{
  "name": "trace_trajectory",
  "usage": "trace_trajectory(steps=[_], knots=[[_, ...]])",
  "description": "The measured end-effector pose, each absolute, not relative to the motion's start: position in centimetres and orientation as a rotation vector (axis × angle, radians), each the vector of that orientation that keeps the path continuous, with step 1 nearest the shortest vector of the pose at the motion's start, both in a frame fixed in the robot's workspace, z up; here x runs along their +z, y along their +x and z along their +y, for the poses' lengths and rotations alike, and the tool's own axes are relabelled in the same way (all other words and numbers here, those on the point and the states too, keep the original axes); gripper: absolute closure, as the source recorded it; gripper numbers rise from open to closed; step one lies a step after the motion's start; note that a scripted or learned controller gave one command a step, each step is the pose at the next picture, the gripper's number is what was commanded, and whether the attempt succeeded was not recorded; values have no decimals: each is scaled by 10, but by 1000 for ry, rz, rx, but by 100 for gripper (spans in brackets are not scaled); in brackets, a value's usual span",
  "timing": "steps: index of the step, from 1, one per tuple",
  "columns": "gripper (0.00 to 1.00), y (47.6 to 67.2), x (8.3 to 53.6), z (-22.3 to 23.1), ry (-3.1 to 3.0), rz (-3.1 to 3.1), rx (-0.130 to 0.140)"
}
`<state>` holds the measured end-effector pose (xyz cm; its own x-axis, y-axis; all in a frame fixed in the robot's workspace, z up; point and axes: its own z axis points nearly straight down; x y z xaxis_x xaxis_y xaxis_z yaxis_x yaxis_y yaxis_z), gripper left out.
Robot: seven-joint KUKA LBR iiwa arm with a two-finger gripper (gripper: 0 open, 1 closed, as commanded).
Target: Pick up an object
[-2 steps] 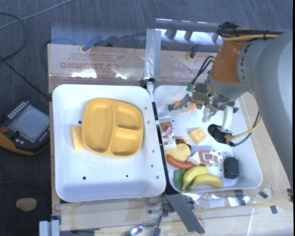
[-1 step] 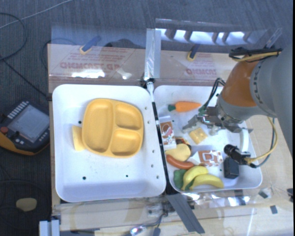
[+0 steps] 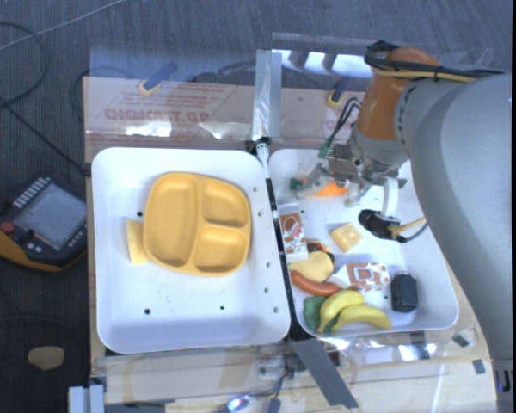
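Yellow first, nearest the camera: two bananas (image 3: 359, 313) against the near wall of the right bin (image 3: 433, 261), touching a green piece (image 3: 314, 310) on their left. Just beyond, a red chilli-shaped piece (image 3: 313, 285) lying under a pale yellow fruit (image 3: 317, 267), with a red-and-white packet (image 3: 367, 275) beside them and a black block (image 3: 403, 292) near the bin's right wall. Further back, a pale cheese-like wedge (image 3: 345, 237) and a small printed packet (image 3: 292, 229) by the dividing wall. Across that wall, in the left bin (image 3: 172, 312), a yellow divided tray (image 3: 196, 222) with a pale yellow slab (image 3: 136, 241) tucked at its left side. At the far end of the right bin, the gripper (image 3: 344, 183), low over an orange piece (image 3: 330, 191), with a small green piece (image 3: 299, 181) a little to the left. Cannot tell from this slant whether released or clenched; no sign of anything lifted clear of the bin. Reads as the reach-and-descend step, with the orange piece as the likely target, resting on the bin floor near the far wall. Next calls for a clean closure squarely around that piece, then a straight lift, minding the nearby far wall and the green neighbour.
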<state>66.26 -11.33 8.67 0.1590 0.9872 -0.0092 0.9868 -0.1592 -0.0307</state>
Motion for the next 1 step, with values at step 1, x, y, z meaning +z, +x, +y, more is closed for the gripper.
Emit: trace_trajectory(steps=[1], knots=[[100,662,96,-111,-2373,-2024,44]])
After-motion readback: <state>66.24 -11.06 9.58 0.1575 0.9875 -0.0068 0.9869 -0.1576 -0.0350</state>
